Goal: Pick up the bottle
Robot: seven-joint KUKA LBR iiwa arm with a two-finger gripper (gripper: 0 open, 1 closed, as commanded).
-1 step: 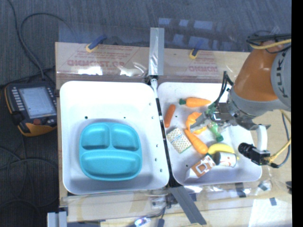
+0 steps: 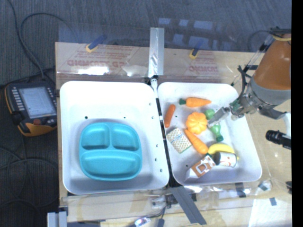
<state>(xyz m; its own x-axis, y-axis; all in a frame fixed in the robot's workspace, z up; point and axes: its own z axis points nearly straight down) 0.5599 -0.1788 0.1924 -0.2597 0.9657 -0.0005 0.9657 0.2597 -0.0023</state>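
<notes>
- Two-finger gripper [image 2: 218, 116]: grey metal, reaching into the right bin from its right side, low over the contents. It ends at the top of the green plastic bottle; whether it grips the bottle cannot be told.
- Small green plastic bottle [image 2: 216, 129]: in the right bin, right of centre, directly under the gripper tip, lying at a slant with its dark green end toward the bin's near right. It sits just right of the pumpkin and just above the banana.
- Small orange toy pumpkin [image 2: 197, 122]: near the bin's centre, touching or nearly touching the bottle's left side.
- Yellow toy banana [image 2: 220, 149]: below the bottle, lying across.
- White rounded item with a dark end [image 2: 226, 160]: just under the banana.
- Orange toy carrot with green top [image 2: 195, 101]: toward the bin's far side.
- Second orange carrot [image 2: 196, 142]: slanted, below the pumpkin.
- Slim orange-red pepper-like piece [image 2: 169, 115]: by the left wall.
- Patterned square packet [image 2: 178, 140]: left of the slanted carrot.
- Small brown-and-white carton [image 2: 203, 167]: at the near side.
- Right shallow white bin [image 2: 251, 160]: holds all the above.
- Left shallow white bin [image 2: 71, 103]: holds a blue three-compartment plastic tray [image 2: 111, 150].
- Grey arm with orange band [image 2: 277, 70]: enters from the right.
- Handheld control pendant [image 2: 31, 105]: on the floor, left of the bench.
</notes>
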